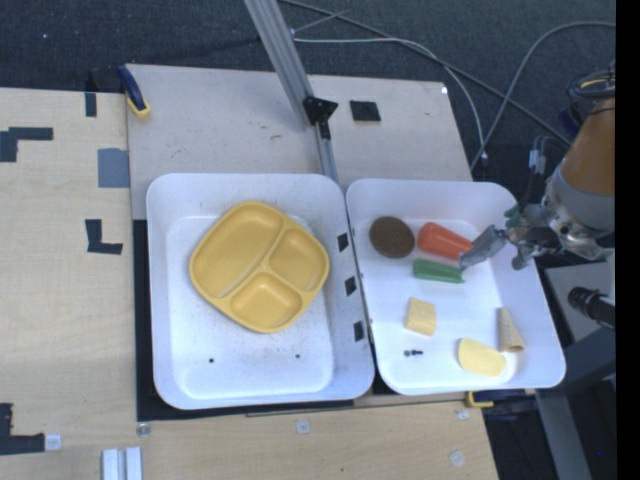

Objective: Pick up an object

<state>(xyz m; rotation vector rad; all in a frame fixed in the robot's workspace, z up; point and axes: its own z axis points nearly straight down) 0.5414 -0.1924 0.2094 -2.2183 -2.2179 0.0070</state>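
The right bin [530, 298] holds several small items: a brown round piece [391, 236], an orange-red piece [442, 239], a green stick [438, 271], a pale yellow cube [421, 317], a yellow slice [482, 358] and a tan cone [511, 330]. My gripper [502, 253] hangs over the bin's right side, just right of the orange-red piece and the green stick. It is open, with nothing between its fingers. One grey finger [481, 247] points down-left, nearly at the orange-red piece's end.
The left bin [170, 308] carries a yellow divided plate [260, 265]. A slanted metal pole [285, 48] runs down to the gap between the bins. Cables lie on the dark floor at the back right.
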